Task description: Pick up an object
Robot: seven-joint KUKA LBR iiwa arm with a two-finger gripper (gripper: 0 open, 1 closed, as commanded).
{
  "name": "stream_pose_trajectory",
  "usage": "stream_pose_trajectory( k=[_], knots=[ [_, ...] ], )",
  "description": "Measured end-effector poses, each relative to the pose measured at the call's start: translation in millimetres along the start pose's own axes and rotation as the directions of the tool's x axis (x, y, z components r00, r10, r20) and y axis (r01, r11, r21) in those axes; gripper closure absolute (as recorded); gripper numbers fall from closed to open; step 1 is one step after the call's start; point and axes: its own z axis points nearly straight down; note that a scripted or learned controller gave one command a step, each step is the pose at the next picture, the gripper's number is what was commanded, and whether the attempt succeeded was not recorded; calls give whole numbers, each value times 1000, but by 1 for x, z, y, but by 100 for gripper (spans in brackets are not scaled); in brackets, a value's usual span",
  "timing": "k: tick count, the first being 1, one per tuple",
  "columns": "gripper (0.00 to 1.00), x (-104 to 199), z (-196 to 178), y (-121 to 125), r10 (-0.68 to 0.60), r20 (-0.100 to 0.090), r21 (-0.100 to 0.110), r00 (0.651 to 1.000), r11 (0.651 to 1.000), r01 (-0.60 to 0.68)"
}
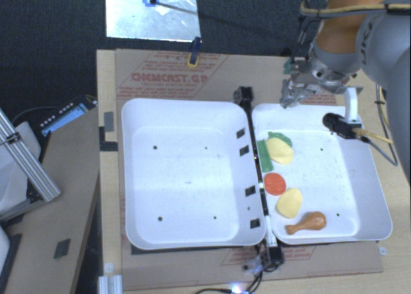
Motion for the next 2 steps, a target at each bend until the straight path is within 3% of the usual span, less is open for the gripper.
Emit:
stream_pose_trajectory(
  k=[1,2],
  knots=[
    [100,60,-82,1,-5,-3,-6,1000,1000,5],
    [100,93,-247,-32,-3,-2,-16,1000,1000,3]
  ],
)
